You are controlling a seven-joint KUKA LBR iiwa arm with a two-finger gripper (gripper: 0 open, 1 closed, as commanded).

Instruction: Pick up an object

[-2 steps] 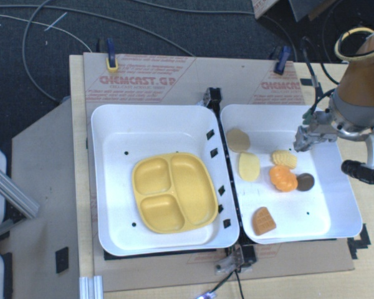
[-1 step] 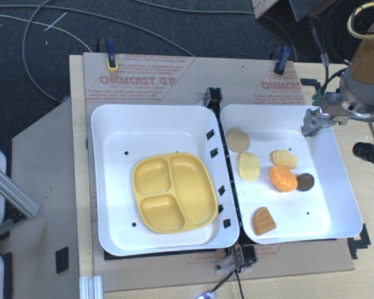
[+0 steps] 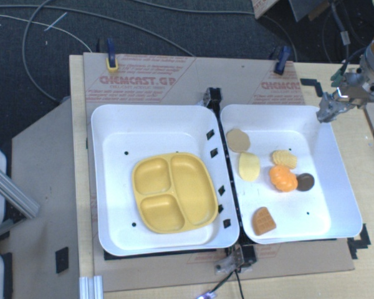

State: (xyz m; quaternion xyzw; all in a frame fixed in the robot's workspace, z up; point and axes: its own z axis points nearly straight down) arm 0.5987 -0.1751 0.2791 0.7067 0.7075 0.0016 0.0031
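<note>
gripper parked off the bin, nothing picked yet

left to right across the bench: shallow white plastic bin on the left (image 3: 106, 167), carrying a pale yellow three-compartment plastic tray (image 3: 174, 192) lying flat near its middle. just beside it, past the black divider clips, a second shallow white bin (image 3: 336, 185) with the loose pieces. round tan flat biscuit-like piece (image 3: 238, 140) toward the far left corner; pale yellow soft-looking lump (image 3: 249, 166) just below it, close but apparently not touching. ridged yellow-orange oval piece (image 3: 285, 159) further right, with a bright orange rounded lump (image 3: 282, 179) directly beneath, touching or nearly so. small dark brown disc (image 3: 305, 182) pressed against the orange lump's right side. alone near the front edge, a brown wedge-shaped piece (image 3: 263, 220).

far right: grey two-finger gripper (image 3: 329, 111) over the right bin's far corner rim, well apart from every piece. too small and blurred to judge; cannot tell how it is set. nothing seen in its grasp.

likely troubles from here: clipping the bin's sloped wall on descent from this corner position. catching two pieces at once in the orange, ridged and brown cluster, or nudging one aside. low flat pieces slipping out under a shallow pinch. brown wedge probably the safest target, standing clear of its neighbours.
</note>
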